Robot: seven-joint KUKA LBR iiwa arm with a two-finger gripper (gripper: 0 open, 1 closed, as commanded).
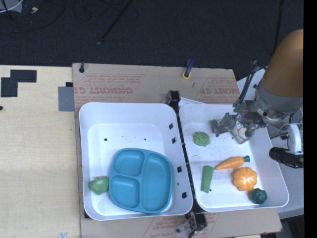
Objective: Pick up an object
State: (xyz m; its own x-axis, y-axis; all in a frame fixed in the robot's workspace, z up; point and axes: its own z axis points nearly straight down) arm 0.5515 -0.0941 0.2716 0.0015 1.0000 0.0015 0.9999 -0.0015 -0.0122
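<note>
In the right bin [277, 182] lie a bumpy green ball [201, 139], an orange carrot [231, 163], a green cucumber-like stick [206, 178], an orange round fruit [245, 178] and a small dark green piece [258, 196]. My gripper [224, 126] hangs over the upper part of that bin, just right of and above the bumpy green ball. Nothing is seen held in it. The carrot lies below the gripper, apart from it.
The left bin [91, 118] holds a blue divided plate [141, 180] and a light green object [99, 185] at its lower left corner. A black divider [179, 148] runs between the bins. The grey and orange arm [285, 78] fills the upper right.
</note>
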